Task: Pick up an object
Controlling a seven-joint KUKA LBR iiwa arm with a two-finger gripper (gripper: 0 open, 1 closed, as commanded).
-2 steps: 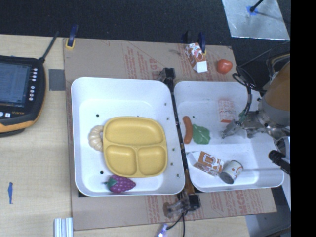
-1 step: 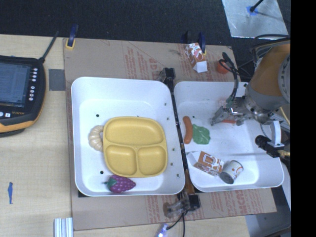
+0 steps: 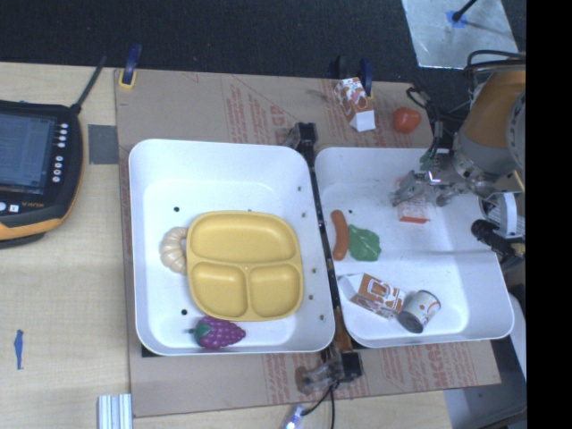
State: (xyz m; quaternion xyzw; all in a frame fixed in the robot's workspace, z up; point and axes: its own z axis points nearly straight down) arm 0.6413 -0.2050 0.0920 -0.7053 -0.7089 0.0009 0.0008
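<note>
My gripper [image 3: 422, 195] hangs over the far right part of the right bin [image 3: 465, 275], its fingers spread and nothing between them. Just below it a small flat red-and-white piece [image 3: 413, 219] lies on the bin floor. Further left in this bin are a brown sausage [image 3: 339, 234] and a green leafy toy [image 3: 364, 243] side by side. Near the front wall lie a small orange-and-white carton [image 3: 379, 295] and a tipped can [image 3: 418, 311].
The left bin [image 3: 152, 186] holds a yellow divided plate [image 3: 243, 264], a beige gourd-like toy [image 3: 173, 249] at the plate's left and purple grapes [image 3: 219, 333] in front. Behind the bins sit a small carton [image 3: 356, 103] and a red ball [image 3: 407, 120]. A tablet [image 3: 31, 168] lies far left.
</note>
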